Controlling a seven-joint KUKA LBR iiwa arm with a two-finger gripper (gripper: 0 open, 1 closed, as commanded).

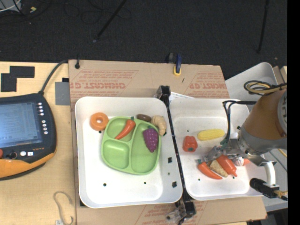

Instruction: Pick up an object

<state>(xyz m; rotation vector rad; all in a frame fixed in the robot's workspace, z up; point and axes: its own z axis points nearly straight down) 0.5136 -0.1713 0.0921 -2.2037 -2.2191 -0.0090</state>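
In the right bin (197,114) lie a red pepper (189,144), a yellow corn cob (210,134), an orange carrot (209,170), a tan piece (218,167) and a red-orange piece (228,164). My gripper (222,154) hangs low over the carrot, tan and red-orange pieces, right above them. The arm's orange band (265,115) rises to the right. In the left bin, a green divided plate (129,146) carries a chilli (125,129) and purple grapes (150,139).
An orange donut ring (99,121), a brown piece (144,117) and a tan piece (160,123) lie by the plate in the left bin (93,172). A teach pendant (23,132) sits on the bench at left. A clamp (177,64) stands at the back.
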